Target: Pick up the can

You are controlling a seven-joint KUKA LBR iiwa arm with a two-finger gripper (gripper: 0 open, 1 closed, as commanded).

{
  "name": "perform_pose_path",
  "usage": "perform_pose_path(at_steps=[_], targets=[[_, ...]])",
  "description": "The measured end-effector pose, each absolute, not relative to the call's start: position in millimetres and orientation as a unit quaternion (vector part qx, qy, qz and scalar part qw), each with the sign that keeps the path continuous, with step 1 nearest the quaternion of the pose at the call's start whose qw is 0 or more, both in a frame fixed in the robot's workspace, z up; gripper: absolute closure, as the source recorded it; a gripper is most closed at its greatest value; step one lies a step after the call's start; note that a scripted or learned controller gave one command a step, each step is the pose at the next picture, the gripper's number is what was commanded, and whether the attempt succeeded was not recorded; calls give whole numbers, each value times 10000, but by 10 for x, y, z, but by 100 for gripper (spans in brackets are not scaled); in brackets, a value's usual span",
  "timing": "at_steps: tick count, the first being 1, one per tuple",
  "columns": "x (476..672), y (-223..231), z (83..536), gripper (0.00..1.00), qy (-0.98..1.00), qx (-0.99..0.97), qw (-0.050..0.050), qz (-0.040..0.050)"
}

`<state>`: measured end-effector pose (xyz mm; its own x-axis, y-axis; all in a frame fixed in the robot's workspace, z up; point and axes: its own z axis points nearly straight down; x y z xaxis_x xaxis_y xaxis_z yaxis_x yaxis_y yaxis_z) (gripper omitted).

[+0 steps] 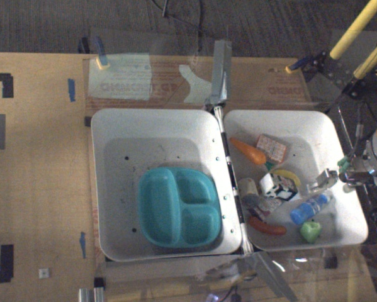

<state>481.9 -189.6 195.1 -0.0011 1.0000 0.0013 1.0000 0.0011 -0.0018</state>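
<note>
From my overhead view I see the gripper [328, 178] at the right bin's [339, 131] right side, above the blue bottle [310, 208]; I cannot tell its state. The can [247, 187] lies near that bin's left wall, below the carrot [248, 151]. A teal tray [179, 207] sits in the left bin [112, 168].

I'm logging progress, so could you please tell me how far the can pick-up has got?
Nothing looks done yet: the can lies in the right bin among the other items. In hand: the claw is at that bin's right side, apart from it. Left: reaching, gripping and lifting the can.
</note>
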Motion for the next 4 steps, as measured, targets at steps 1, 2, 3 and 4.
perform_pose_path(at_steps=[1, 2, 3, 4], targets=[[4794, -1302, 1665, 0, -7882, -6154, 17, 1], [5819, -1479, 1030, 0, -7203, -6937, -14, -3], [6274, -2060, 1175, 0, -6708, -7417, -18, -2], [6374, -1840, 921, 0, -4775, -8786, -32, -21]])
